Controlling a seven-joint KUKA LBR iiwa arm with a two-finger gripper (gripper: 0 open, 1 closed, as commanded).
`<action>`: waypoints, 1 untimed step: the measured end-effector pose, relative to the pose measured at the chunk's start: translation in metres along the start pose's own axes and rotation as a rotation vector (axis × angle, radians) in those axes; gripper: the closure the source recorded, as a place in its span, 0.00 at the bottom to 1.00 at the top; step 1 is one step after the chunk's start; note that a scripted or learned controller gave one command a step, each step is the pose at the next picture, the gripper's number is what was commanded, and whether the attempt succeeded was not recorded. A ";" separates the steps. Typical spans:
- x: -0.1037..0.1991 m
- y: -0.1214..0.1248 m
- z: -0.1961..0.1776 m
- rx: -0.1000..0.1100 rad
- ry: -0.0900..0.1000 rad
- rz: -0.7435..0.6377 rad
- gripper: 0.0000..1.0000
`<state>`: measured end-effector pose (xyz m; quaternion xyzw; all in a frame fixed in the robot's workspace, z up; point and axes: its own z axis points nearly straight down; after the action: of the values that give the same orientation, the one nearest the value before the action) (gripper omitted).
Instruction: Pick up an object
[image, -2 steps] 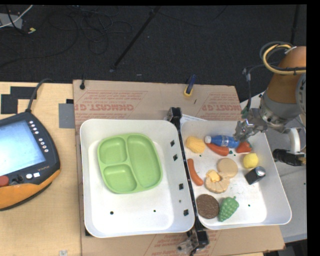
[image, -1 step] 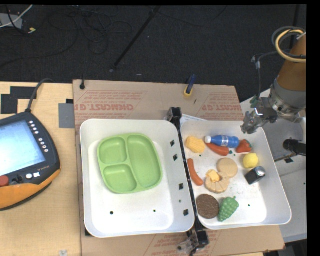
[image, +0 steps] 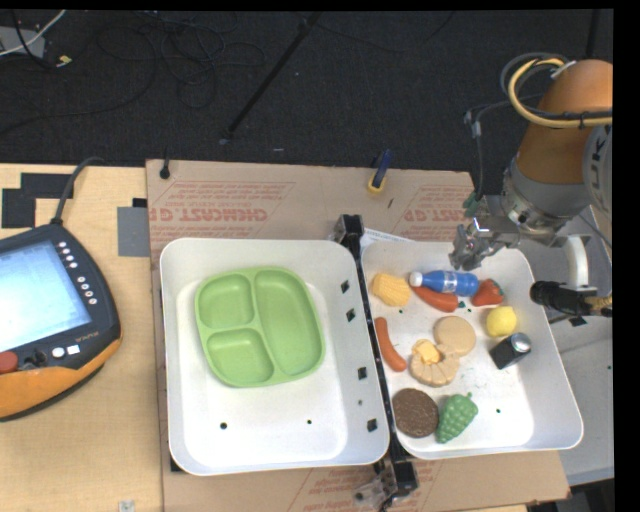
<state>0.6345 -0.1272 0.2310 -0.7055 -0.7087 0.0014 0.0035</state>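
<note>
While hanging over the back of the right bin (image: 545, 425), gripper (image: 470, 247) sat just above the blue bottle (image: 447, 282). Could not tell if fingers were apart or together. Bottle lay flat near corn (image: 391, 290), lemon (image: 501, 321), cookie (image: 414, 411) and grapes (image: 456, 417). Green tray (image: 259, 327) in left bin (image: 190, 420).

Grey arm (image: 560, 180) with orange band, looped yellow cable on top, metallic tool (image: 470, 245).
</note>
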 end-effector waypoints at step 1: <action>0.051 -0.010 -0.006 0.000 0.000 0.000 1.00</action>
<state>0.6239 -0.0763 0.2374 -0.7055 -0.7087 0.0017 0.0035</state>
